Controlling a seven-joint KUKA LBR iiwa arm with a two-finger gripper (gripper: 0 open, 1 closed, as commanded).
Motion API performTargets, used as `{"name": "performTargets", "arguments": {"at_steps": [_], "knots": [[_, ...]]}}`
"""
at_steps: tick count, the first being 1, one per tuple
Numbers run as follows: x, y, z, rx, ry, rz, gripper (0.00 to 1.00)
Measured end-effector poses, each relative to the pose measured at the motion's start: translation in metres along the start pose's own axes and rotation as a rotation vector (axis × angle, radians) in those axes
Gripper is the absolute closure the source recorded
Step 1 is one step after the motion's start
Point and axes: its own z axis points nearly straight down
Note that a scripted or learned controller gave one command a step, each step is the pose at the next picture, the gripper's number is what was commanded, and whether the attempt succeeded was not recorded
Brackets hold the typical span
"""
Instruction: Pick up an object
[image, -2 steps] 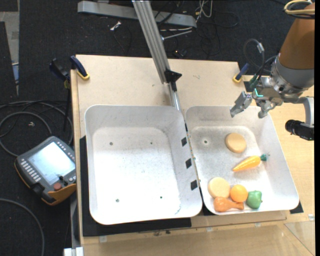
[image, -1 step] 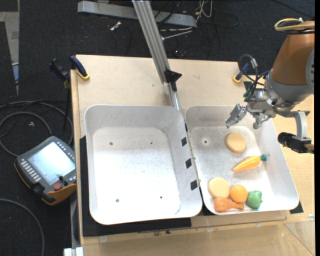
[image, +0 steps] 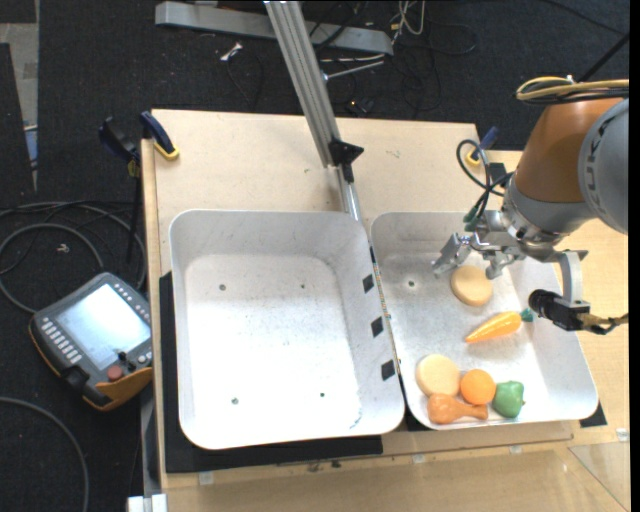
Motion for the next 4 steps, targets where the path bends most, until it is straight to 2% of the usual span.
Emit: {"name": "performTargets", "arguments": {"at_steps": [1,2,3,4], "knots": [[-0.003,-0.003,0.062,-0.005,-0.001,0.000,0.00],[-0.003,-0.002,0.049,-0.009,-0.001,0.001,1.00],[-0.007,-0.011,-0.007,-0.012,-0.002,0.001,1.00],[-0.008,-0.005,-0.070,-0.015,-0.003,-0.004,1.00]]}}
